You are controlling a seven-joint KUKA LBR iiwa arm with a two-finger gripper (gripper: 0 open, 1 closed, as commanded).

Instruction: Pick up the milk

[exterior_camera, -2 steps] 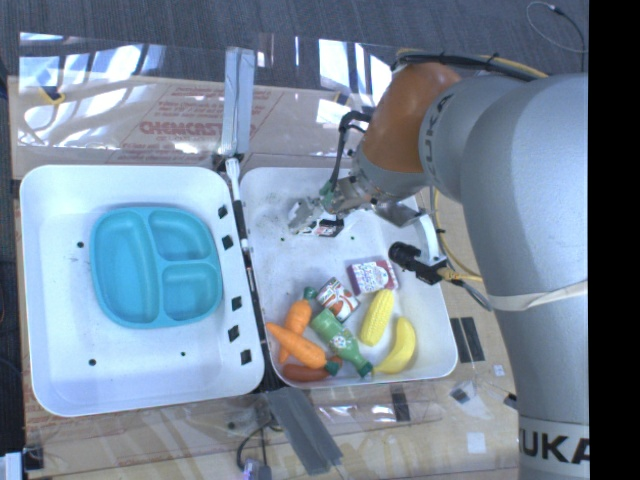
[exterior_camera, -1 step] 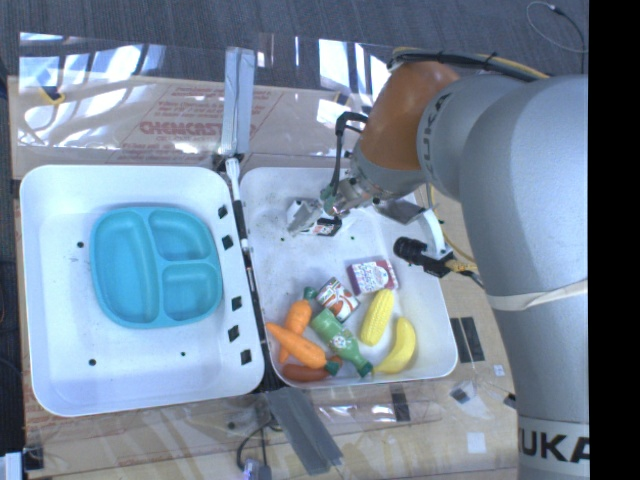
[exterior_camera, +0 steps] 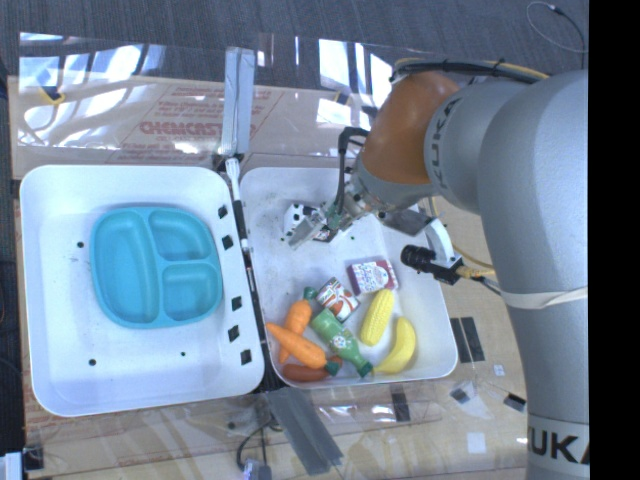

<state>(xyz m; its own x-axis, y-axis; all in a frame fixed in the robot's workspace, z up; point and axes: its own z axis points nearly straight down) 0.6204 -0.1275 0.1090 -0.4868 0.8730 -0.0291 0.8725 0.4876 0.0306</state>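
Note:
The milk looks to be the small red and white carton, lying in the middle of the right bin among other toy foods. My gripper hangs over the bare upper left part of that bin, up and to the left of the carton and apart from it. Its fingers stand open with nothing between them. The grey arm with its orange band reaches in from the right.
A maroon and white pack, a corn cob, a banana, a green bottle, two carrots and a red sausage crowd around the carton. The left bin holds a blue divided tray.

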